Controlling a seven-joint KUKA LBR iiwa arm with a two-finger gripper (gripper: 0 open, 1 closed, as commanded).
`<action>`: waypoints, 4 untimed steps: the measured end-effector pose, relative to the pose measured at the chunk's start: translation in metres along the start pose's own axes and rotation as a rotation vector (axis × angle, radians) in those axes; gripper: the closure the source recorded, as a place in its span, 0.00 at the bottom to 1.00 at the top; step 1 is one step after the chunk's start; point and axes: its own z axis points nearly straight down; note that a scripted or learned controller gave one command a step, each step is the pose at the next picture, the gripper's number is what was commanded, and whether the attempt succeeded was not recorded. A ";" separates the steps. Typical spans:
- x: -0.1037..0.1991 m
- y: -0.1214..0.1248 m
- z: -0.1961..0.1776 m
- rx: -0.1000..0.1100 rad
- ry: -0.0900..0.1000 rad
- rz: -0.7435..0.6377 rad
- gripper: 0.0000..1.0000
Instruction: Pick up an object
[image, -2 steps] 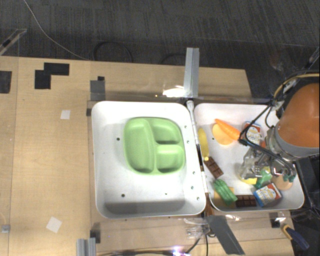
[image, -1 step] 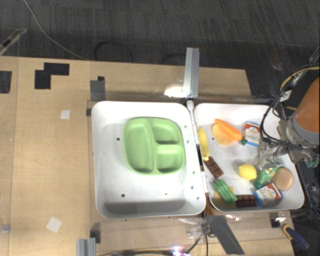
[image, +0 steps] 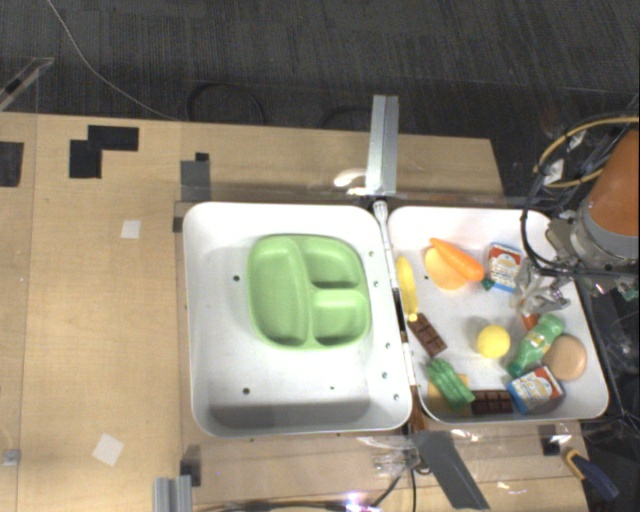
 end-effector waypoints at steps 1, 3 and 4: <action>0.000 0.000 0.000 0.000 0.000 0.001 0.00; 0.058 0.030 0.062 0.006 -0.006 -0.050 0.00; 0.060 0.034 0.061 0.006 -0.008 -0.556 0.00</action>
